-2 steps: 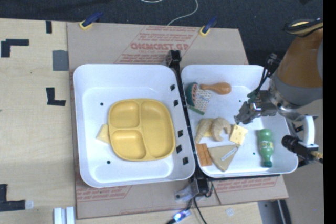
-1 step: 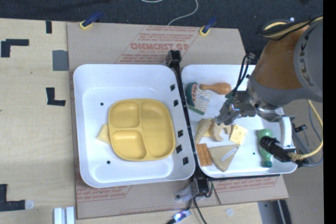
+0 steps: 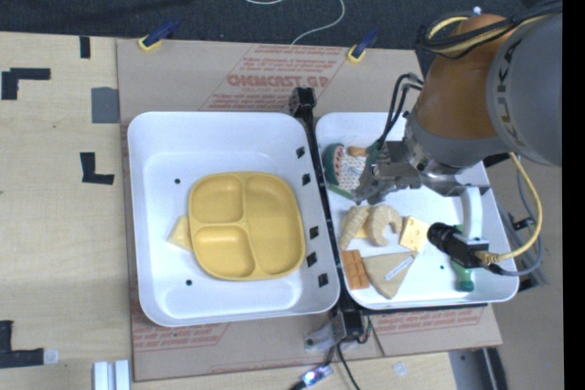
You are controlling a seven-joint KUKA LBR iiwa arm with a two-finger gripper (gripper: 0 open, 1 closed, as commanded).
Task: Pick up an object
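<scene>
My gripper (image 3: 373,185) hangs over the left half of the right bin (image 3: 494,292), just above a pale bagel-like ring (image 3: 384,224). A small can with a red and white label (image 3: 345,167) lies just left of the gripper, near the bin's left wall. Below the ring sit a tan wedge (image 3: 388,274), a brown cracker-like block (image 3: 354,269) and a yellow cheese piece (image 3: 413,234). A beige lump (image 3: 354,224) rests left of the ring. The arm's body hides the bin's upper part.
The left bin (image 3: 146,160) holds a yellow divided plate (image 3: 247,226) with a pale yellow piece (image 3: 179,233) poking out at its left. A green item (image 3: 465,279) lies near the right bin's lower right. A black divider (image 3: 315,196) separates the bins.
</scene>
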